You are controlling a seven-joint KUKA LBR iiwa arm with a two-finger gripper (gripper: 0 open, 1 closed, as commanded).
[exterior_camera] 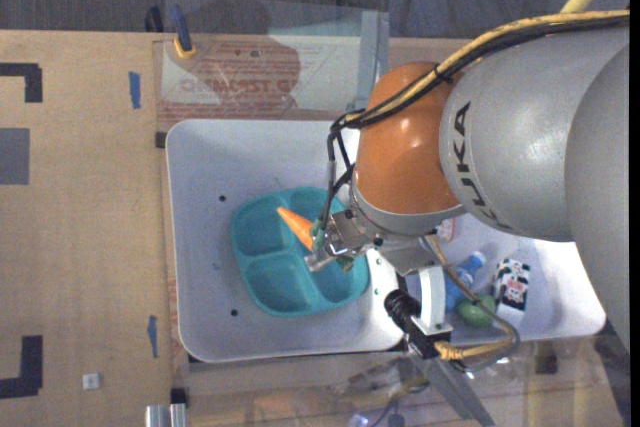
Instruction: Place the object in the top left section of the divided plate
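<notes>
Here you see the grey arm with its orange band (405, 150) reaching in from the right and hanging low over the left white plastic bin (200, 215). In that bin lies the teal divided plate with three sections (270, 260). The slim orange carrot-shaped object (296, 225) rests tilted on the plate's upper part, its pointed end toward the upper left section and its thicker end running under the jaws (328, 250). You can see the jaws touching or just beside that thicker end, but whether they grip it or stand apart you cannot tell. In the right bin (560, 305), near the arm's base, sit a small black-and-white cow figure (512, 283), a green rounded thing (478, 313) and a blue piece (466, 269). The light wooden surface (80, 215) carries both bins.
</notes>
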